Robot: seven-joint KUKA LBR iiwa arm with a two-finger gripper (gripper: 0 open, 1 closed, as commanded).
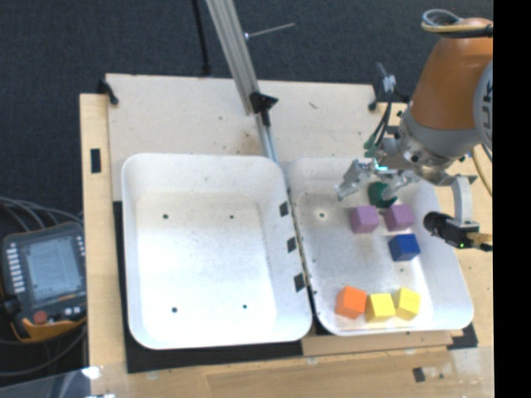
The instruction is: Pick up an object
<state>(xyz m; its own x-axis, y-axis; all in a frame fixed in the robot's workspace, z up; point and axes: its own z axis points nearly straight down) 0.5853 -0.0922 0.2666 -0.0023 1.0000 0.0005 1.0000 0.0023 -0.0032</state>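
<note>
Blocks (pixel 363 219): two purple, two yellow

This is a robot lab or test cell. A plain wooden desk (pixel 95 222) stands on dark carpet (pixel 50 40) and carries two shallow white bins (pixel 137 181) set side by side. A grey and orange robot arm (pixel 452 81) reaches over the right bin. A handheld control pad (pixel 46 272) with a screen and cables lies at the left, and a metal rail (pixel 236 52) rises behind the bins.
</note>
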